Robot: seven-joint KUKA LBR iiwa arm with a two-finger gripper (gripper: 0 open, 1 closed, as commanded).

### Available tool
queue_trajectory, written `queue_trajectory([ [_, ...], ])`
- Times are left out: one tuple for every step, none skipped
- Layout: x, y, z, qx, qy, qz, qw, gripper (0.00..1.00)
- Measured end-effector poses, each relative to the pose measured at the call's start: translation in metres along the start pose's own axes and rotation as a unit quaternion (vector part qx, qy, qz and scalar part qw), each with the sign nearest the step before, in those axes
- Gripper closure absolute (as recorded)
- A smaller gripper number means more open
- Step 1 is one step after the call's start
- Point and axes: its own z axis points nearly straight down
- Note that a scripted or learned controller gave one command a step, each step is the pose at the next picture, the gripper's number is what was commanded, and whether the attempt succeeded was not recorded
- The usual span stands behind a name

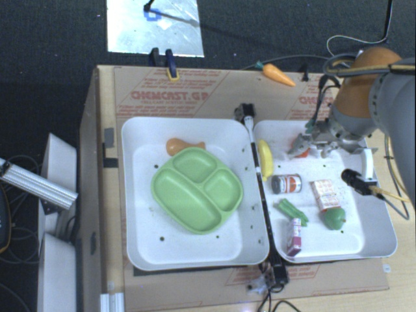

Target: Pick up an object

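My gripper (316,143) hangs low over the far part of the right bin (377,239), and a small red-orange object (298,153) lies right at its left tip. Whether that object is between the fingers I cannot tell. The same bin holds a yellow banana (265,158) along its left wall and a small can (286,184) lying on its side. A pink-and-white carton (325,194), a green pepper (334,218), a green pod (290,209) and a small purple box (295,235) lie nearer the front.
The left bin (140,239) carries a green divided plate (197,188) with an orange drumstick-shaped toy (178,146) behind it. An orange carrot (277,75) lies on the cardboard beyond the bins. Blue clamps (170,62) stand at the back edge.
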Motion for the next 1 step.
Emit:
queue_trajectory([
  [-0.0185,0.0238,0.0104,0.001,0.0,0.0,1.0,0.0],
])
